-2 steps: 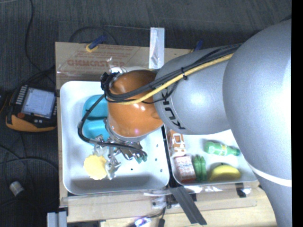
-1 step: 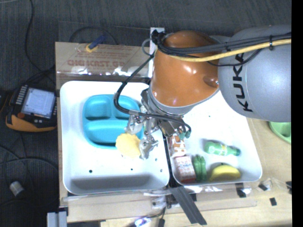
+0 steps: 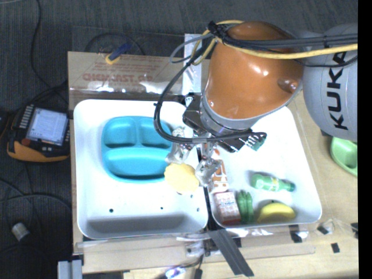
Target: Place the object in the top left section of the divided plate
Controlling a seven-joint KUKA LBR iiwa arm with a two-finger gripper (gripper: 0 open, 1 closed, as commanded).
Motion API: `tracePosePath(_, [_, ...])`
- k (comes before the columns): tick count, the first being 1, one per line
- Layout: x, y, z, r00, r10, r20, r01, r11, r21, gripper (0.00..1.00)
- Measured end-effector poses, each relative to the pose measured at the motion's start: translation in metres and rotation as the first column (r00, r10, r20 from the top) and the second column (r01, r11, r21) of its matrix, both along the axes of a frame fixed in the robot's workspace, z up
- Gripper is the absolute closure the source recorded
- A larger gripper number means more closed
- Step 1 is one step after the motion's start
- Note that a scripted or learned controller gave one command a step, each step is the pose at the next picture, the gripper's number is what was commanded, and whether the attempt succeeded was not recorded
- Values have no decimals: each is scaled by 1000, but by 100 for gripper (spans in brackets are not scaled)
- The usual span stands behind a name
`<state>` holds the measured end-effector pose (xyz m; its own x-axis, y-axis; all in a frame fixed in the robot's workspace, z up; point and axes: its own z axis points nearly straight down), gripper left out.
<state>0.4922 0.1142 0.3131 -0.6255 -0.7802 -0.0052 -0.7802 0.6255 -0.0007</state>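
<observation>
The grey arm's two-finger gripper (image 3: pixel 190 163) hangs at frame centre, fingers closed around a pale yellow rounded object (image 3: pixel 182 178). That object sits just below the blue plastic divided plate (image 3: pixel 135 149)'s lower-right corner. It looks light, smooth, possibly slippery, best pinched across its middle.

Bright, even overhead light; soft, slightly grainy picture.

The white bins (image 3: pixel 133 225) are nearly blown out, glare streaks the orange band (image 3: pixel 250 68) (brightest at its upper left), and the dark floor (image 3: pixel 35 39) loses detail; small items look blurred, perhaps from low resolution.
</observation>
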Motion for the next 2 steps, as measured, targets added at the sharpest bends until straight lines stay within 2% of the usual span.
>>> tracePosePath(1, [-5,74,-58,994,106,-4,-106,994,1,100])
tracePosePath(2, [-8,23,-44,880,475,-2,-475,880,-1,100])
